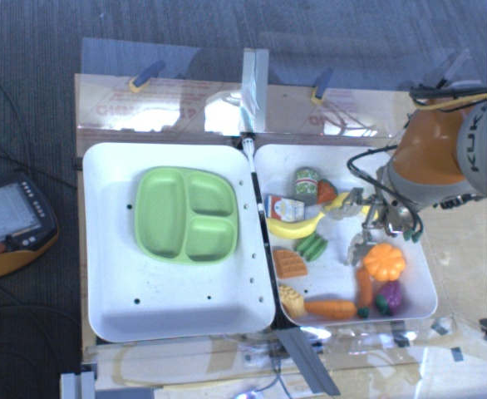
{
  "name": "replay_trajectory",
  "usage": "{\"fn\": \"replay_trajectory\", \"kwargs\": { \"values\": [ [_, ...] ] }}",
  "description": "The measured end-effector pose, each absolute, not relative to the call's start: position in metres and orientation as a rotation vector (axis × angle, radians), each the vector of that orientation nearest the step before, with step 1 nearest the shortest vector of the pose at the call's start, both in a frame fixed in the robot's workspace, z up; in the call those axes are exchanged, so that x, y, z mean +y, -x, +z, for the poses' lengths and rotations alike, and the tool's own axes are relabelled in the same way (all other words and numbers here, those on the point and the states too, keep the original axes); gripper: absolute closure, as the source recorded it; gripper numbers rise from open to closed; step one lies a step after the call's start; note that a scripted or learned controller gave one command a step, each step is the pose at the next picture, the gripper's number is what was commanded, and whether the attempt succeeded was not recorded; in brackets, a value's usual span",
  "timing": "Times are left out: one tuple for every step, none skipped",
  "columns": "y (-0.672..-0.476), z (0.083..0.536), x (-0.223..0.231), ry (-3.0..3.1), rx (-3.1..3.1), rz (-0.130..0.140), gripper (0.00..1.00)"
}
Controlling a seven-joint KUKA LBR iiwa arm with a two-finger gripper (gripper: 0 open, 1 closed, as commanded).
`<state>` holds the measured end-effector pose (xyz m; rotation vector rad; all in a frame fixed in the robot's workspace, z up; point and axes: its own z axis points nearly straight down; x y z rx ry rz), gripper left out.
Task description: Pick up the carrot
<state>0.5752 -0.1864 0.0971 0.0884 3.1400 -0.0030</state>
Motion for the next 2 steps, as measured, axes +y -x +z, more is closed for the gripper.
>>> {"fn": "replay_trajectory", "kwargs": {
  "values": [
    [-0.510,0.091,-0.210,-0.073,3.126,-0.006,0.00],
    [-0.513,0.103,-0.209,-0.070,3.121,-0.014,1.00]
  ]
}}
